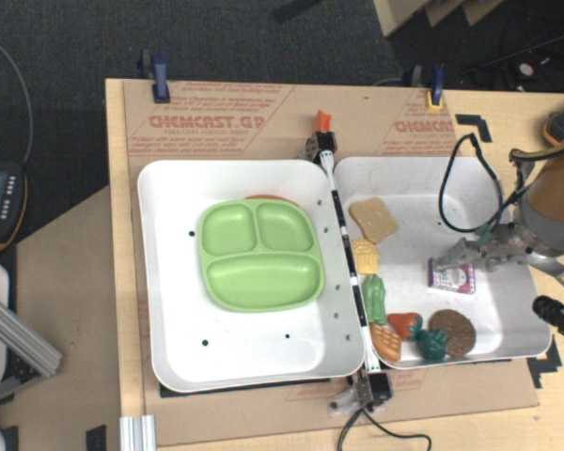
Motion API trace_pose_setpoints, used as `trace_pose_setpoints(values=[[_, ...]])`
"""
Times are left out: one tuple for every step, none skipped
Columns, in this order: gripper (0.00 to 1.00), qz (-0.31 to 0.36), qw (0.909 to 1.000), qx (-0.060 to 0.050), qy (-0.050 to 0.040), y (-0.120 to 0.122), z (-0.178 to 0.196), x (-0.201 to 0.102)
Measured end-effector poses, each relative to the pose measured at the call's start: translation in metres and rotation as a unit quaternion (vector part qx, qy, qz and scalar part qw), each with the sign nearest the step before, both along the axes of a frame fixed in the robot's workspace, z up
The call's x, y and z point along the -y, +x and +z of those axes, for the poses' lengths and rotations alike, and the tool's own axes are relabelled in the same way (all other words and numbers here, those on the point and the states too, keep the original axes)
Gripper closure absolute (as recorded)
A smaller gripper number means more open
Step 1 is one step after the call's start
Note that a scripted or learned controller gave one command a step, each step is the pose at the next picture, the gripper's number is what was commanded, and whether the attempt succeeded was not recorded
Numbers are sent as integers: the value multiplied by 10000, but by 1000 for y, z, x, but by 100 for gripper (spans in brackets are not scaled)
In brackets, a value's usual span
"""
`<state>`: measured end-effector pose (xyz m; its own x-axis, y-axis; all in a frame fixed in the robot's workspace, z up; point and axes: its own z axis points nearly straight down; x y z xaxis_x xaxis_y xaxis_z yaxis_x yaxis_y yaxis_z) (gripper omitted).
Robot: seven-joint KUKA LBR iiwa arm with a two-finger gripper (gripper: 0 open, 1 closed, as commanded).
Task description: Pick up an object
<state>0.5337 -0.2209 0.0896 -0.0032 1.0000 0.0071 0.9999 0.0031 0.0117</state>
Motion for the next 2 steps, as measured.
trace_pose_setpoints(values=[[0, -24, 10000, -16, -60, -29, 86, 4], [0, 9, 10000, -55, -35, 21, 10, -26]])
